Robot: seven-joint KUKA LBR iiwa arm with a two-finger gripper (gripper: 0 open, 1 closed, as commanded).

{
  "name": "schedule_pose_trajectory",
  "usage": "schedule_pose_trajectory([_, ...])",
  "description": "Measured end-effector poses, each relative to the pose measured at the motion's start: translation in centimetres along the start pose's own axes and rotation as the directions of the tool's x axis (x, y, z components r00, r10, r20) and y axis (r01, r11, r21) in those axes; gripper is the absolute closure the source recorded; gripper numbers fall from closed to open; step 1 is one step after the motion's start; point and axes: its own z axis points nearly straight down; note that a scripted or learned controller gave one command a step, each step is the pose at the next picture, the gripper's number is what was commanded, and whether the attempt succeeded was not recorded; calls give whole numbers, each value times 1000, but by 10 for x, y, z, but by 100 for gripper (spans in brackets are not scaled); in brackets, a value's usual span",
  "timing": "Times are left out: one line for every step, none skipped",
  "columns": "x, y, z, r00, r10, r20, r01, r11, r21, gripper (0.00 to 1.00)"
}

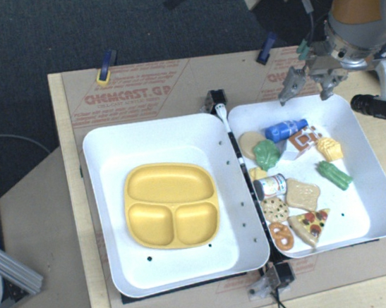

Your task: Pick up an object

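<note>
The right white bin (365, 161) holds several toy foods: a blue bottle (285, 129), a green leafy piece (266, 154), a red and white pack (305, 140), a yellow corn piece (328, 148), a green pickle (334, 174), a small can (272, 185), a tan bread slice (303, 194), a cookie (275, 209), a pretzel (281, 235) and a pizza slice (311, 225). My gripper (309, 88) hangs open above the bin's back edge, just behind the blue bottle, with nothing between its fingers.
The left white bin (106, 197) carries a yellow three-part plate (171, 204). Both bins rest on a cardboard sheet (156, 91) held by blue clamps (105, 67). A black clip (215, 99) sits where the bins meet at the back.
</note>
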Motion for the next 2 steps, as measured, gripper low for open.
schedule_pose_trajectory([0, 2, -9, 1000, -2, 2, 2, 1000, -14, 0])
schedule_pose_trajectory([6, -4, 37, 1000, -2, 2, 2, 1000, -13, 0])
